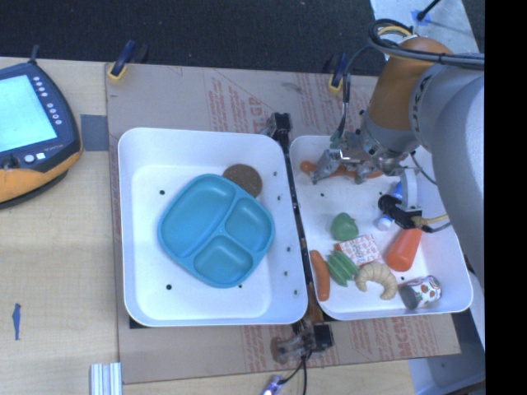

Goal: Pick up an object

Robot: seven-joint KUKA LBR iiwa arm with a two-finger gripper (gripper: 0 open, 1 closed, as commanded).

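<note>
White plastic makes up both bins; your pincer (344,164) hangs at the far end of the right bin (449,257), close to that bin's far rim and just right of the divider where the two bins meet. You cannot tell from this view how wide it stands, or whether it has hold of anything; an orange piece (308,168) shows right beside its left tip, but whether they touch is unclear.

Left of the pincer, past the divider, you see the left bin (140,220) with a blue divided tray (216,230) lying across its middle and a brown disc (243,178) tucked at the tray's far corner. Bare white floor rings that tray on all sides.

Nearer you than the pincer, the right bin's things crowd the near half: an orange cylinder (403,249), a croissant (377,277), a green pepper-like piece (344,225), a small packet (360,246), a ridged green item (340,265), a carrot (320,274) lying along the divider edge, and a printed can (421,291) at the near right corner. Between the pincer and that cluster you have a strip of open floor.
</note>
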